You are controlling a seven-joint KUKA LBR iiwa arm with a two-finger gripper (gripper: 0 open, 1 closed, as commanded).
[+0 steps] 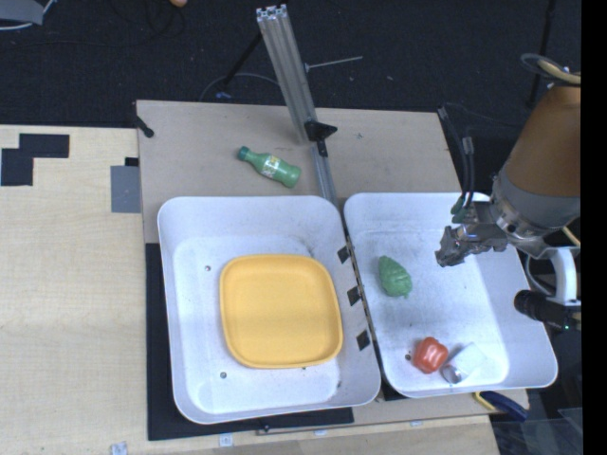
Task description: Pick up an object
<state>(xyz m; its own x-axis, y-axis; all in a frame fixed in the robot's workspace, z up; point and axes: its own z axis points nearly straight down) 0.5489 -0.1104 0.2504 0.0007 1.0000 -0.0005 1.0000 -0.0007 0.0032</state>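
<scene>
In the right bin [503,363] lie a green pepper-like object [395,277] near the left wall and a red pepper-like object [430,354] toward the front, with a small pale item [462,361] beside it. My gripper [457,250] hangs over the right bin's middle, to the right of the green object and apart from it. Nothing shows between its fingers. A yellow square plate [281,309] fills the centre of the left bin [185,254].
A green bottle [270,166] lies on its side on the bench behind the left bin. A slanted metal rail [292,60] rises behind the bins. The arm's grey body with its orange band [548,150] occupies the right side.
</scene>
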